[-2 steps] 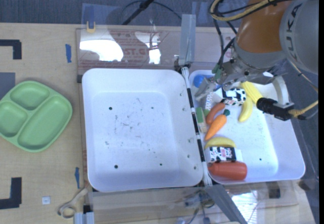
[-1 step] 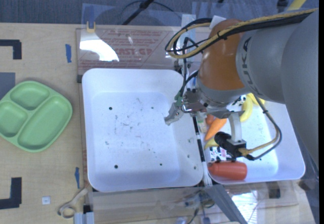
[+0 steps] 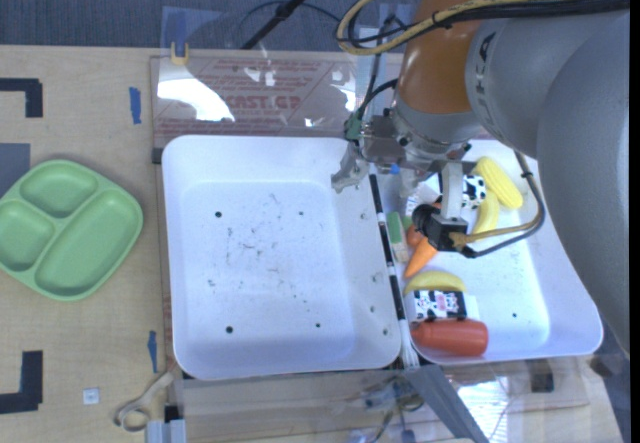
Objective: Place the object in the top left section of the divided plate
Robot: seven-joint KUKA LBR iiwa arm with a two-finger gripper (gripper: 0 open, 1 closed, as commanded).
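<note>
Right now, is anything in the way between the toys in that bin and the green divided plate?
Yes: the left white bin lies between the toys' bin and the green plate. Its raised walls must be crossed, so a toy would probably need lifting over. Nothing else visibly stands on that path.

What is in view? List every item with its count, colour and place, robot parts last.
divided plate: one, green, on the bench left of the bins
bins: two, white, side by side
corn-like toy: one, yellow, far part of right bin
carrot: one, orange, right bin by the shared wall
spotted box: one, black-and-white, right bin, near side
red toy: one, red, right bin's near edge
arm: one, grey with orange band, over right bin
gripper: one, above the shared wall
</note>
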